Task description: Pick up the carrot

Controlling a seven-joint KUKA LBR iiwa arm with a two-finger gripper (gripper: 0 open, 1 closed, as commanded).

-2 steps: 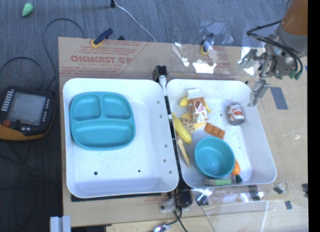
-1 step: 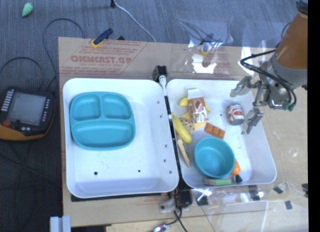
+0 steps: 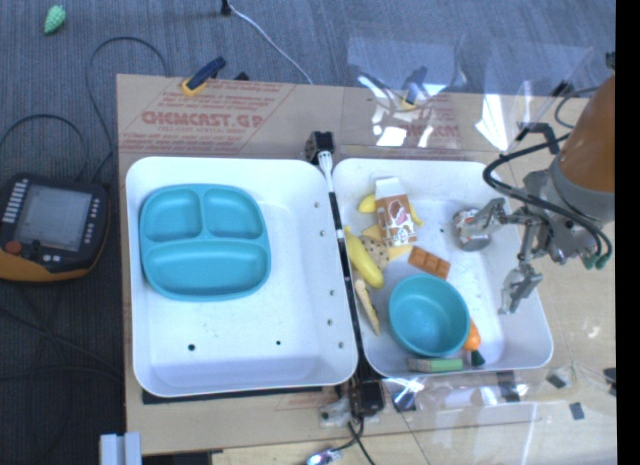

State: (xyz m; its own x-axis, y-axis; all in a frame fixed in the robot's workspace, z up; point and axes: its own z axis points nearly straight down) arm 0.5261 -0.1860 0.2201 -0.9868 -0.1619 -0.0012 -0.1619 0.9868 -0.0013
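Your carrot (image 3: 472,335) peeks out beside the bowl (image 3: 428,315), near the right bin's front edge. The claw (image 3: 497,249) hangs apart from it, fingers spread, holding nothing.

Dark grey carpet (image 3: 400,3) covers the floor all around the bench. A brown cardboard sheet (image 3: 200,118) with red lettering lies under the bins. Black cables (image 3: 110,63) loop across the carpet at left, near a handheld control pendant (image 3: 50,225) with a grey screen. A small green scrap (image 3: 55,20) sits at top left. Bright glare glints off clear plastic (image 3: 420,103) at the cardboard's far edge.
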